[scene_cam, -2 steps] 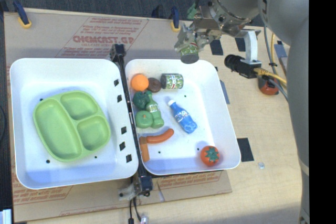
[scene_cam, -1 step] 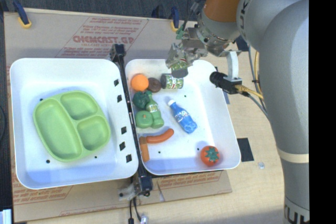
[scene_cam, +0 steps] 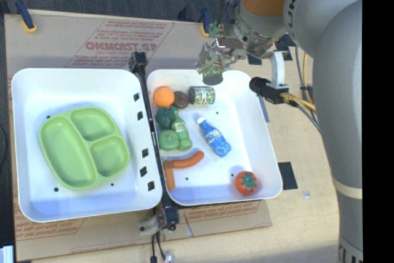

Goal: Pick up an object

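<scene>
- Hovering above the far edge of the right bin (scene_cam: 271,151): the end effector (scene_cam: 212,68), on the grey arm (scene_cam: 326,21) reaching in from the worktop's right side. A small dark round piece (scene_cam: 212,77) sits at its tip; whether that is a held object or part of the tool cannot be told, nor how far it is open.
- Right bin, far edge: orange ball (scene_cam: 163,97), dark brown round item (scene_cam: 181,99), green-labelled can (scene_cam: 202,95) lying on its side, just below the end effector.
- Right bin, left wall: green vegetables (scene_cam: 170,129) clustered together.
- Right bin, middle: blue bottle (scene_cam: 213,136), lying tilted.
- Right bin, near edge: sausage (scene_cam: 186,161), carrot (scene_cam: 169,177) at the near-left corner, tomato (scene_cam: 245,182) at the near-right corner.
- Left bin (scene_cam: 24,95): green divided tray (scene_cam: 83,146), resting flat.
- Task status, as judged: no object is clearly lifted clear. The pick looks unconfirmed; the can is the nearest candidate, and a secure grasp and lift remain.
</scene>
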Motion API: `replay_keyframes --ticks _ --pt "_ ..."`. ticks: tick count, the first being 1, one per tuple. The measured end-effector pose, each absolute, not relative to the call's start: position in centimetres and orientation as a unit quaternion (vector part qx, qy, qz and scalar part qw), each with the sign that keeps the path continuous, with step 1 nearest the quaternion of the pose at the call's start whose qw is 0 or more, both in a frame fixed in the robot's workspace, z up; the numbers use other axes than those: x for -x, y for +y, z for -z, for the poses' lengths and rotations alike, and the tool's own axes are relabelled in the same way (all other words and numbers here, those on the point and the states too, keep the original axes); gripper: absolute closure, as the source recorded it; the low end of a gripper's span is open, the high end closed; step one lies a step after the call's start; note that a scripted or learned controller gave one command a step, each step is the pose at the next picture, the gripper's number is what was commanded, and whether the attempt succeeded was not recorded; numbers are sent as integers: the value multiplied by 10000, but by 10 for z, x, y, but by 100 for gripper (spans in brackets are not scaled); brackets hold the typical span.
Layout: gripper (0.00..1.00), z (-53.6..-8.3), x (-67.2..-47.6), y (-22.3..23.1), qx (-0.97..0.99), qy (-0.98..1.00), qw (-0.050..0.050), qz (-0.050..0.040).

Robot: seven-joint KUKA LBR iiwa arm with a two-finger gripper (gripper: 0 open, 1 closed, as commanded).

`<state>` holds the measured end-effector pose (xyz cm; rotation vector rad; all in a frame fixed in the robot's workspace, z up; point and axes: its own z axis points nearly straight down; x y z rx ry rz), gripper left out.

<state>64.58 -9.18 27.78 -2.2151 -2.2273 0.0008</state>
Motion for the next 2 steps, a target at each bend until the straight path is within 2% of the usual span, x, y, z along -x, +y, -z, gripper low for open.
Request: replay_keyframes --ticks 1,2 --pt "100 -294 -630 -66 7049 -7093 14 -5" --pt "100 -308 -647 -62 7051 -7091 2 2"
